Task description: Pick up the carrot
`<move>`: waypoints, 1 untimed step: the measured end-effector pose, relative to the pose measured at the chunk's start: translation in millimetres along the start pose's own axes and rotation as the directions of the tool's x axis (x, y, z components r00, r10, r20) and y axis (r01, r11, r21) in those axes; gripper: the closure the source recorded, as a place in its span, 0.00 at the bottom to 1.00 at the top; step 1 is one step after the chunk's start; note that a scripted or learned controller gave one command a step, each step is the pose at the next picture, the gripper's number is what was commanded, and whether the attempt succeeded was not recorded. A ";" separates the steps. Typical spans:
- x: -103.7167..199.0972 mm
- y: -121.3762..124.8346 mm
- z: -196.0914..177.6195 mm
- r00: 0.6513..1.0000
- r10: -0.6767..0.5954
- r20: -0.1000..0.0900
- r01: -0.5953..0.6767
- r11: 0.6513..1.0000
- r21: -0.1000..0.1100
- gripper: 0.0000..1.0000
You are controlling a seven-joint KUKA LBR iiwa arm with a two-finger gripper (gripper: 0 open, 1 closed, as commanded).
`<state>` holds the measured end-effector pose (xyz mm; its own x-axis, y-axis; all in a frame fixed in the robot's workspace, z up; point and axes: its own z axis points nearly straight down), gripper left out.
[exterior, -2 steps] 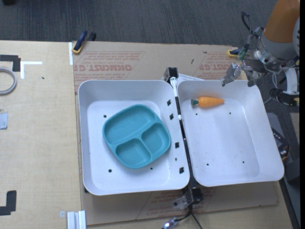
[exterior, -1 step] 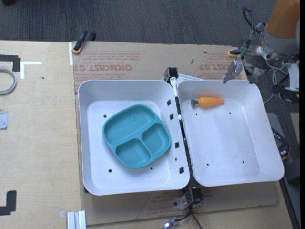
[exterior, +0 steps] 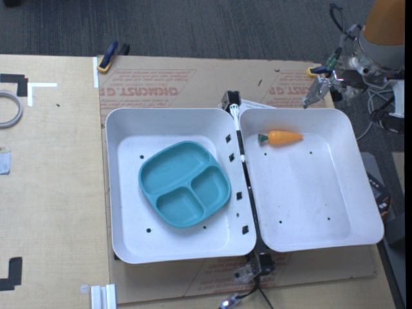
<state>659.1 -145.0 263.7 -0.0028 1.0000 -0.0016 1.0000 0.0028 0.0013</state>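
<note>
Plate: a teal divided plate lies in the left bin, far to the left of the gripper and lower in the view.
Carrot: the carrot lies in the right bin near its far wall, left of and below the gripper, apart from it; its long axis runs across the view, green top to the left, orange tip to the right.
Gripper: the gripper hangs beyond the right bin's far rim, over the cardboard, touching nothing; whether its fingers are parted, I cannot tell.
</note>
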 end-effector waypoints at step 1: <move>4.1 -0.1 -1.2 1.000 0.001 0.000 -0.001 1.000 0.001 0.00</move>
<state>659.0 -140.9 264.9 -0.0022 1.0000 -0.0019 1.0000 0.0022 0.0006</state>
